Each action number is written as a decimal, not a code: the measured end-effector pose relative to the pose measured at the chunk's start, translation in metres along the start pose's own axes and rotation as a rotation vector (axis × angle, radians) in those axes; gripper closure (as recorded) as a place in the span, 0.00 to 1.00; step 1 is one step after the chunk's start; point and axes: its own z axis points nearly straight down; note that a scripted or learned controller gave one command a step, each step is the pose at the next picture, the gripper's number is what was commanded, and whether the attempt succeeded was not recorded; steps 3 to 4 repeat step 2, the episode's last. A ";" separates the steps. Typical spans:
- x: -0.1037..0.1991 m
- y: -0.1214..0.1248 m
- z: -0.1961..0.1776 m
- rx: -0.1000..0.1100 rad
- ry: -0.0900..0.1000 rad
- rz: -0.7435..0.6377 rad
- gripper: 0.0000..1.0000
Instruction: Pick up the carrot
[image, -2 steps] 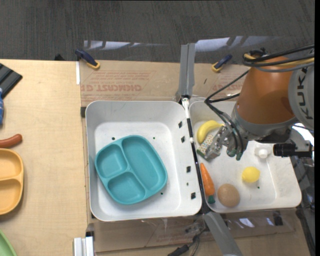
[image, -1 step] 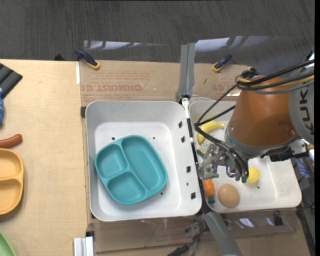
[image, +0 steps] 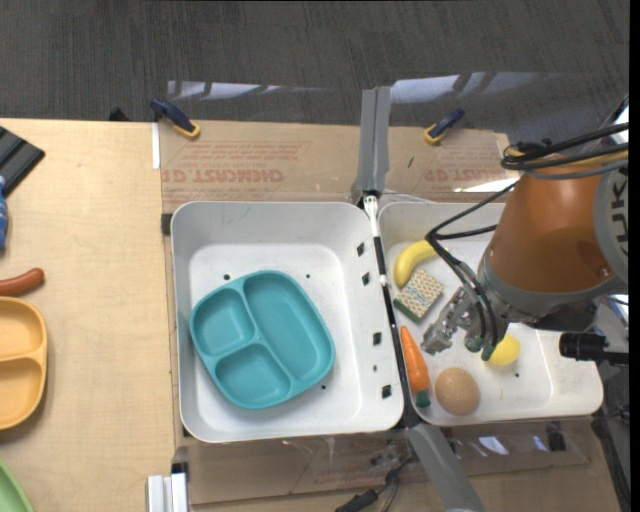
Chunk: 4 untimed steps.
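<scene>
Jaws' state unclear (gripper (image: 452, 328) blurry); carrot (image: 414, 361) lies lengthwise, orange tip up-left.

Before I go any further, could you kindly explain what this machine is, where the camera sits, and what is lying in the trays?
This is one picture from a fixed camera above a bench, looking down at a slant. The grey and orange shape on the right is a robot arm; its gripper hangs over the right bin, with nothing seen between its fingers. That bin holds a carrot along its left wall, a banana, a small patterned block, a tan egg-shaped object and a small yellow item. The left bin holds a teal divided plate.
</scene>
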 end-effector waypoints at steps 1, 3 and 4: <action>-0.007 -0.003 0.000 -0.001 -0.002 0.359 1.00; 0.002 0.005 -0.015 -0.002 -0.004 0.218 1.00; 0.002 0.005 -0.015 -0.002 -0.004 0.218 1.00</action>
